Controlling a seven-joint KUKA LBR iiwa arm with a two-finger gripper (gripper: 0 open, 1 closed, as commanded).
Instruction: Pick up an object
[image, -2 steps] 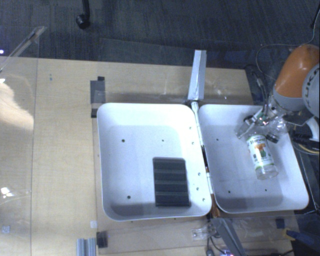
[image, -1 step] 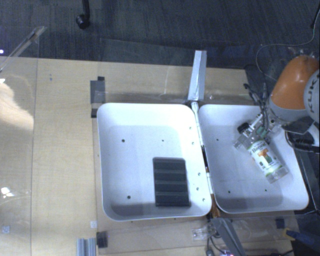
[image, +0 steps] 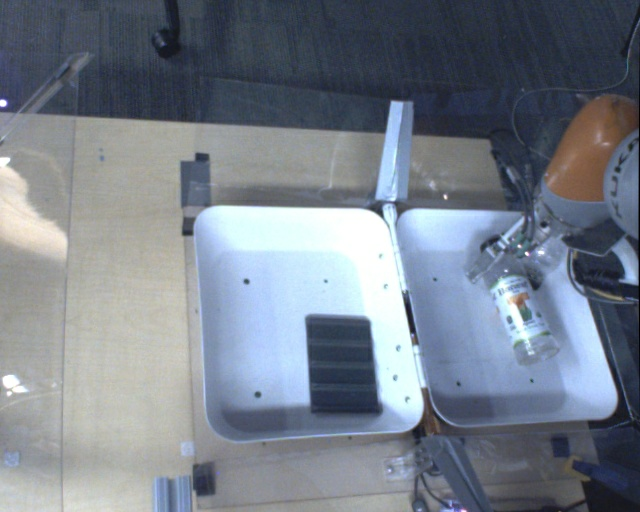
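A clear plastic bottle (image: 522, 318) with a white and green label lies in the right bin (image: 450, 340), its upper end pointing toward the back. My gripper (image: 510, 256) hangs at that upper end, low over the bin, below the arm's orange band (image: 590, 150). Whether it touches the bottle is unclear from this angle. A black ribbed rectangular block (image: 342, 363) lies flat in the left bin (image: 250, 300), near its front.
A grey metal post (image: 396, 150) stands at the back where the two bins meet. Cables (image: 600, 278) hang beside the right bin's right wall. A clear sheet (image: 40, 260) covers the bench's left side.
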